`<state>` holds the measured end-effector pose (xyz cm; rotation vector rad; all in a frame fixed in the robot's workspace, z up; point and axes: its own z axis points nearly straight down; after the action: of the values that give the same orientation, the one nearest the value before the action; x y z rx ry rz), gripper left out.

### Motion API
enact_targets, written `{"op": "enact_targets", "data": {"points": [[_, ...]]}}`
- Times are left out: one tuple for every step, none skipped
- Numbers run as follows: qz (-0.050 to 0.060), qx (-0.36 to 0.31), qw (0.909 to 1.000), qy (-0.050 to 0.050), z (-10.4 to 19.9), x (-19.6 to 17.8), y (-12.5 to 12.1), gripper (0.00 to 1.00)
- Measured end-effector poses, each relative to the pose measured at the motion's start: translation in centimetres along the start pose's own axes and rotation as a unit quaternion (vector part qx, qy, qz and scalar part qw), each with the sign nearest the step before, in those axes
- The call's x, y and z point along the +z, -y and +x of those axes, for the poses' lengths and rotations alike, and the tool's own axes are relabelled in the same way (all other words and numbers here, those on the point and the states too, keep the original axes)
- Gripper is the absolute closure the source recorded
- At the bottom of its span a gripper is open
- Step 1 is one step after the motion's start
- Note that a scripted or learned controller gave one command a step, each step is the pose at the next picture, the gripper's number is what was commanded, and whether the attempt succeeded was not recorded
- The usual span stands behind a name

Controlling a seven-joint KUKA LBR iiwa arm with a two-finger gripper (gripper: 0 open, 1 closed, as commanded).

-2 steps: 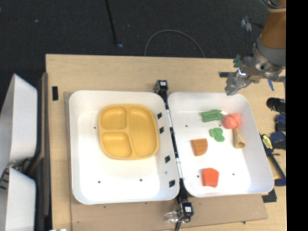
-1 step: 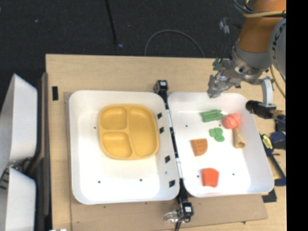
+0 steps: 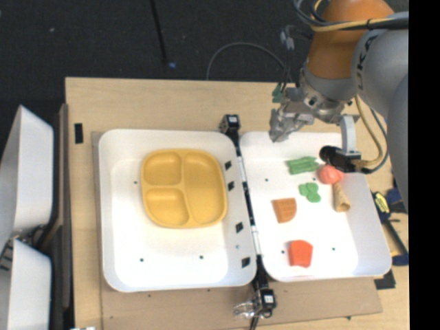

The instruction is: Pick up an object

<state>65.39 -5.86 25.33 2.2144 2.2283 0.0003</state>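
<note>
You see the grey two-finger gripper (image 3: 280, 130) above the far left corner of the right shallow white bin (image 3: 357, 253), at about 11 o'clock of that bin. Whether it is open or closed, you cannot tell; nothing visible is between its tips. The objects lie apart from it: a flat green piece (image 3: 302, 164), a pink round piece (image 3: 330, 174), a small green lump (image 3: 310, 192), a tan stick (image 3: 341, 197), an orange wedge (image 3: 284, 209) and a red-orange block (image 3: 300, 252). The yellow divided plastic plate (image 3: 183, 187) lies in the left white bin (image 3: 124, 253).
</note>
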Motion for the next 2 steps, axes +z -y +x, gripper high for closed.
{"op": "enact_targets", "data": {"points": [[-0.001, 0.0, 1.0, 0.0, 4.9, -0.7, -0.9, 1.0], [-0.001, 0.0, 1.0, 0.0, 9.5, -0.8, -1.1, 1.0]]}}
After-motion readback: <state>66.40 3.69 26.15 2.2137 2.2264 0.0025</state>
